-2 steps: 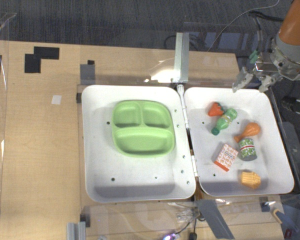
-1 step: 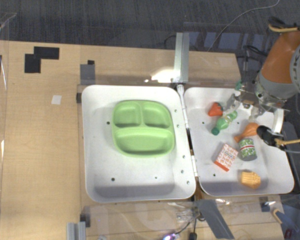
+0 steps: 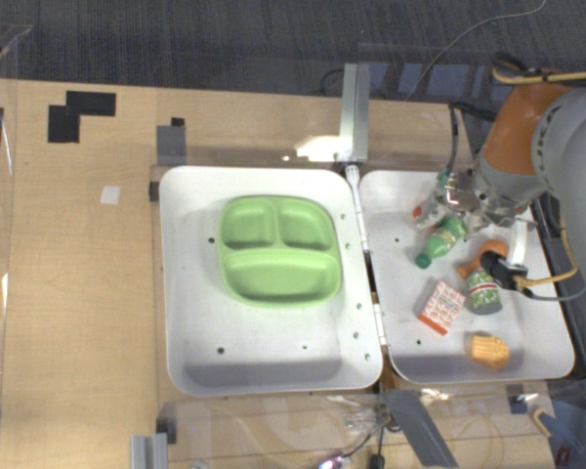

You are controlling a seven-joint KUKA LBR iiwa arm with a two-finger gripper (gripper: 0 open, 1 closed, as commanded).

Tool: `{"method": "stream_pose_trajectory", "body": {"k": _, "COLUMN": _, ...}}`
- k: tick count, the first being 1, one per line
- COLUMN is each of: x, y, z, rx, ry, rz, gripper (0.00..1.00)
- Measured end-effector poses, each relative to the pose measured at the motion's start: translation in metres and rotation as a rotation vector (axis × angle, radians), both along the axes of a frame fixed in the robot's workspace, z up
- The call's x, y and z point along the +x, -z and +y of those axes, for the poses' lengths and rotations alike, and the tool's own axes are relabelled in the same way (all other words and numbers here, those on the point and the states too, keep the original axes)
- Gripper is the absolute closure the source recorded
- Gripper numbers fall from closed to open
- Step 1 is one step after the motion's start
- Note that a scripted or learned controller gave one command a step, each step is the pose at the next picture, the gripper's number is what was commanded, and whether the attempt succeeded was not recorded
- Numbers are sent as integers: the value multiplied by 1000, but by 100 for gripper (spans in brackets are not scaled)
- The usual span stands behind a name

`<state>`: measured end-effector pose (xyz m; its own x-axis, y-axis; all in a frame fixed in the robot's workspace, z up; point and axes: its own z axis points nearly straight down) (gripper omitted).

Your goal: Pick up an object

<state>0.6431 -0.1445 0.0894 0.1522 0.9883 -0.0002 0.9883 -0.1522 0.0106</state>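
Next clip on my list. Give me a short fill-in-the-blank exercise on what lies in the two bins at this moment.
1. The green divided tray lies in the ____ bin of the camera view.
2. The tray has ____ compartments.
3. The green bottle lies in the ____ bin, near the gripper.
4. The red and white packet lies in the same bin as the ____ bottle.

Missing words: left; three; right; green

One fixed camera looks slantwise down on both bins (image 3: pixel 176 291)
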Motion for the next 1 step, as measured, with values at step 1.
{"method": "stream_pose_trajectory", "body": {"k": 1, "x": 1, "y": -12, "z": 1, "rx": 2, "ry": -2, "rz": 1, "gripper": 100}}
